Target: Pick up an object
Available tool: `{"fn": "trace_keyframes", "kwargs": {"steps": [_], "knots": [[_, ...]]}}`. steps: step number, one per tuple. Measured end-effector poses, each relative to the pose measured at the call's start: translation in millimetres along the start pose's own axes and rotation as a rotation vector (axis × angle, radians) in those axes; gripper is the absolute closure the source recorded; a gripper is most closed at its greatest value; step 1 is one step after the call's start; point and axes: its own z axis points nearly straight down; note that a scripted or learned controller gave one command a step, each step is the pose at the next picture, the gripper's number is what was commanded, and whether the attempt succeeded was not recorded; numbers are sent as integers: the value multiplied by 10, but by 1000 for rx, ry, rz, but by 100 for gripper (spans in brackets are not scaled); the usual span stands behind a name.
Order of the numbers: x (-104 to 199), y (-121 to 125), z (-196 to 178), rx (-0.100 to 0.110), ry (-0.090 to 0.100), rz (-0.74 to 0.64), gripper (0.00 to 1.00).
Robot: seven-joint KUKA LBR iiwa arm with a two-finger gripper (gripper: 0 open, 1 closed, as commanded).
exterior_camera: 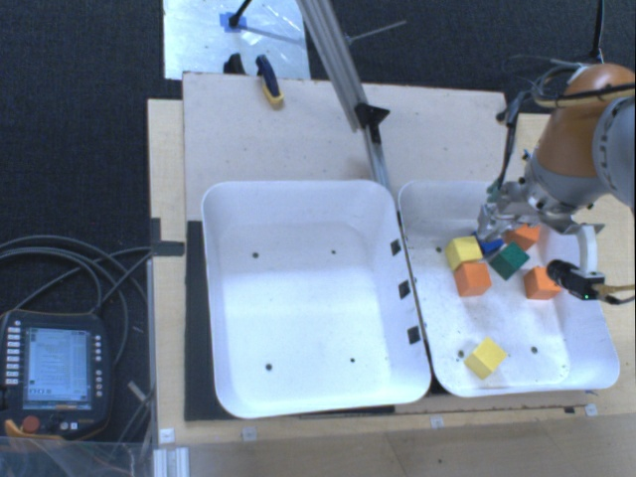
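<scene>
The right bin (437, 207) holds several small blocks. A yellow block (463, 252) and an orange block (473, 278) sit near its middle, with a green block (510, 260) to their right. Further right lie an orange block (540, 283) and another orange one (524, 235) partly under the arm. A blue block (490, 246) peeks out beneath the gripper (494, 229), which is lowered among these blocks. A second yellow block (486, 357) lies alone near the bin's front. The wrist hides the fingertips.
The left bin (298, 296) stands beside the right one, sharing a raised rim. A slanted metal pole (338, 58) crosses the back of the bench. A teach pendant (55, 371) lies off the bench at left.
</scene>
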Motion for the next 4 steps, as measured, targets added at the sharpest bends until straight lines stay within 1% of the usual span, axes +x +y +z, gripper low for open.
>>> {"fn": "trace_keyframes", "kwargs": {"steps": [1, 2, 3, 4], "knots": [[-19, -7, -650, -2, -1, 0, 100], [-23, 8, -900, 2, 0, 0, 100], [488, 74, -836, 5, 3, -6, 100], [1047, 102, -982, 3, 4, -7, 100]]}}
